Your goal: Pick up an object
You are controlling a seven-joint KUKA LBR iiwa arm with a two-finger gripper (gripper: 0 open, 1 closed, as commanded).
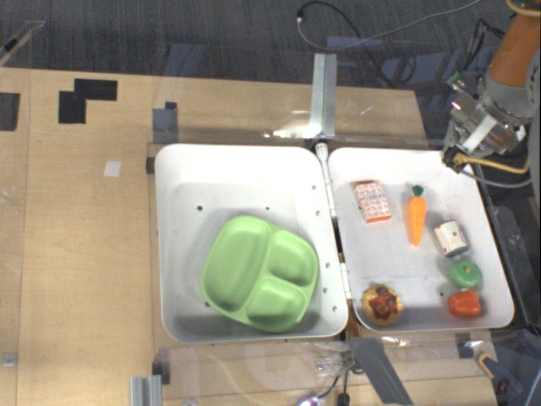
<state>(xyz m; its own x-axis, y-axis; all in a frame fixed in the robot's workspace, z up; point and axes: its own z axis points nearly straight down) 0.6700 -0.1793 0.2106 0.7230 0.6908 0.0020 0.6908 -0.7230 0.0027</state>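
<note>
Gripper [463, 154] hovers over right bin [355, 172] far-right corner; finger opening cannot tell, nothing visibly held. Can [450, 238], apple [464, 273], tomato [464, 304] crowd right wall; carrot [417, 216] beside. Risk: fingers strike wall, nudge neighbours, round items roll.

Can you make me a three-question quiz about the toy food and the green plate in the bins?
1. Where is the green plate?
A. left bin
B. right bin
C. on the bench

2. How many things lie in the right bin?
A. three
B. six
C. nine

3. How does the carrot lie?
A. under the plate
B. between the fingers
C. flat, on its own

Answers: 1 A, it fills much of the left bin. 2 B, box, carrot, can, green fruit, red fruit, round dish. 3 C, the gripper hangs at the bin's far corner.
</note>
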